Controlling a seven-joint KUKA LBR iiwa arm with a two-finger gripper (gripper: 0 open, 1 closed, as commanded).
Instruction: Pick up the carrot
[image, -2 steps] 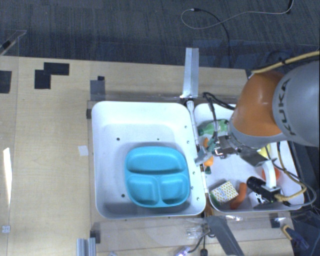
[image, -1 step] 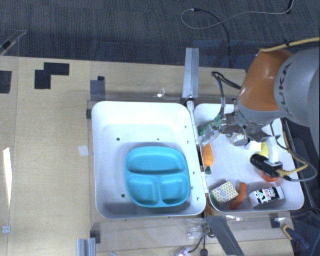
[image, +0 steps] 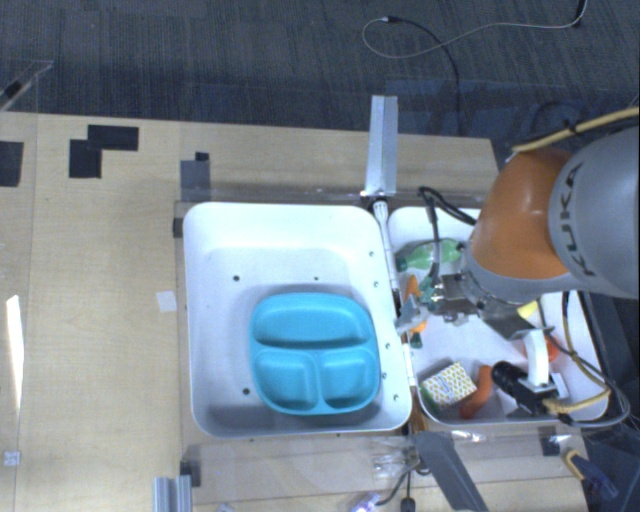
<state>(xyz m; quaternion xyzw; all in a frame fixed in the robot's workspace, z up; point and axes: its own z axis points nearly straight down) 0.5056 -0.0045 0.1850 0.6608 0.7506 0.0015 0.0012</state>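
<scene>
Camera view: arm (image: 560, 215) comes in from the right, orange band sitting over the right bin (image: 455, 412). Gripper (image: 418, 312) is down at the right bin's left wall, close to the divider between the bins. There's a small orange piece right at the tip, but it's too small to say whether that's the carrot or part of the tool. Can't tell the claw's state: the wrist hides the tip.

Best guess for the carrot (image: 481, 392): orange-red elongated thing near the front of the right bin, just beside a yellow-white checkered item (image: 448, 382), partly tucked under the arm's black cabling. Green object (image: 418, 256) sits further back in the same bin.

Left bin (image: 215, 250) holds a blue compartment tray (image: 315, 350), nothing in its compartments.

Handling, as judgement: likely a light toy carrot, stiff, smooth and rounded, so prone to slipping or rolling out of a pinch. Take it across the thickest midsection, fingers square to its long axis. Neighbouring checkered item leaves little room on that side.
</scene>
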